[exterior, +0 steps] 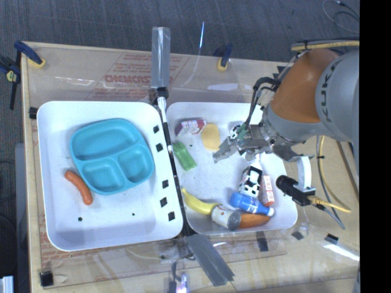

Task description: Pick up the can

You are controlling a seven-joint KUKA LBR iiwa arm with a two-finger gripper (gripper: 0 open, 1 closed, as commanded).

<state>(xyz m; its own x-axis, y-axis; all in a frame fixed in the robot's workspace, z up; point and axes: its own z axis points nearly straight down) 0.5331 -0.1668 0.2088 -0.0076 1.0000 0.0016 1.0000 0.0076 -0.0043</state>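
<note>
The can (227,216) lies on its side at the near edge of the right bin (197,110), its silver end facing the camera. It is wedged in a cluster: the yellow banana (197,202) touches it on the left, an orange carrot (253,220) lies just beside it on the right, and a blue tube (250,204) rests above and behind it. A black-and-white carton (251,181) and a small red-and-white box (267,190) stand just beyond those. The gripper (231,150) hangs over the middle of the same bin, its jaws spread apart and holding nothing, angled toward the bin's left. From the jaws the can sits toward the near wall and roughly level with them across the bin, so the coming move is mostly a pull toward the camera, then a descent. The can's long axis seems to run roughly left to right, tilted a little; closing across it would likely call for a wrist turn. Crowding is the risk: a finger could land on the banana or the tube instead. Farther off in the bin are a green piece (184,155), a yellow lemon (210,136) and a small packet (190,126); the left bin (55,112) holds a blue divided plate (112,155) and a sausage (80,187).
</note>
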